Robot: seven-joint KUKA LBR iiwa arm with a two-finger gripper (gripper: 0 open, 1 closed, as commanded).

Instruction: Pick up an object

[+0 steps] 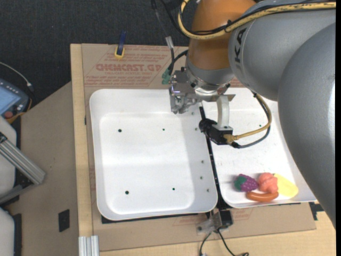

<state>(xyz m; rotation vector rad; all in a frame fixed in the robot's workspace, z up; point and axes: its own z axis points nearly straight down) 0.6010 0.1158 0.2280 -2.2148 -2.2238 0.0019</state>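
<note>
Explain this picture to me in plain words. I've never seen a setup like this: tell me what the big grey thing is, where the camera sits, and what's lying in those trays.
The big grey thing is a robot arm with an orange band near its wrist; it reaches in from the right. At its end is the tool, the part meant for grasping, hanging over the far edge of the left bin. I can't tell whether its fingers are open, and nothing shows between them. The camera is fixed above the bench, looking down at a slant. Two shallow white bins sit side by side. In the right bin, at its near corner, lie toy foods: purple grapes, an orange-pink piece, something yellow and a red sausage shape.
</note>
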